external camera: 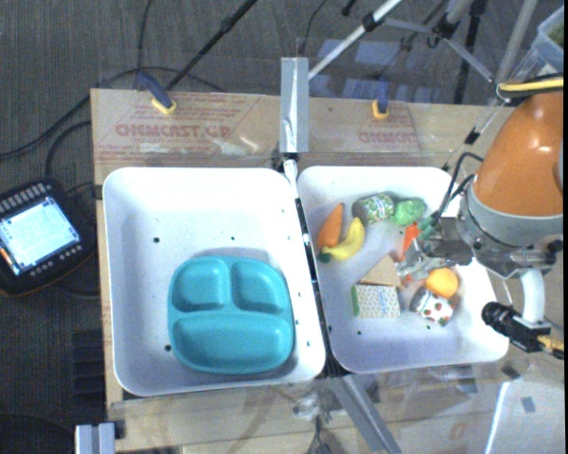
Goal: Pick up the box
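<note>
my gripper [418, 253] right of centre frame, low over right bin [473, 348] clutter, can't tell how far open or if holding | box [376, 300] flat, pale patterned, lower middle of right bin, left of gripper | wrist hides items beneath

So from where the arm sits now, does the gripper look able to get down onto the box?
Probably yes. The box lies in the right bin with its top uncovered, and the arm hangs over that same bin. A wedge-shaped piece touches its far edge and could crowd the grasp.
</note>
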Controlling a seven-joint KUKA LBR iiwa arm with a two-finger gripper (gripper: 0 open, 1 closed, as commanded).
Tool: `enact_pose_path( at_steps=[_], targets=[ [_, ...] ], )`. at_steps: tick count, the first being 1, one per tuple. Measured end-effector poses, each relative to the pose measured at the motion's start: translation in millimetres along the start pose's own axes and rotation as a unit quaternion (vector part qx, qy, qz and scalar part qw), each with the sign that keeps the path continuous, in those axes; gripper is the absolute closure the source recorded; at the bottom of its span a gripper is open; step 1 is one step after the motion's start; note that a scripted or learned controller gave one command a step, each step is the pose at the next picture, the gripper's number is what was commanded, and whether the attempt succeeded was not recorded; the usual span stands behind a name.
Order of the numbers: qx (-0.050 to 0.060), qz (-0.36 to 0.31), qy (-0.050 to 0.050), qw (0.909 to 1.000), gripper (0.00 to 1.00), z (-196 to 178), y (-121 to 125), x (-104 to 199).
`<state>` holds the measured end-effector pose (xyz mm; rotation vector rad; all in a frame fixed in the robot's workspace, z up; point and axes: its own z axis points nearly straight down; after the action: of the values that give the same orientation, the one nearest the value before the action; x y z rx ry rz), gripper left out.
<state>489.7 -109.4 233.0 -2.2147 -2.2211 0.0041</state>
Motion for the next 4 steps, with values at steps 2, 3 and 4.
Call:
enact_pose_path(
  at_steps=[2,3,4],
  targets=[
    [-0.014,-0.074,-0.002,0.9972,0.00,135.6,18.8,-9.9],
    [-0.020,-0.074,-0.002,0.9971,1.00,123.0,23.0,-10.1],
    [-0.001,-0.172,-0.001,0.9850,1.00,16.5,30.4,44.6]
  ],
)
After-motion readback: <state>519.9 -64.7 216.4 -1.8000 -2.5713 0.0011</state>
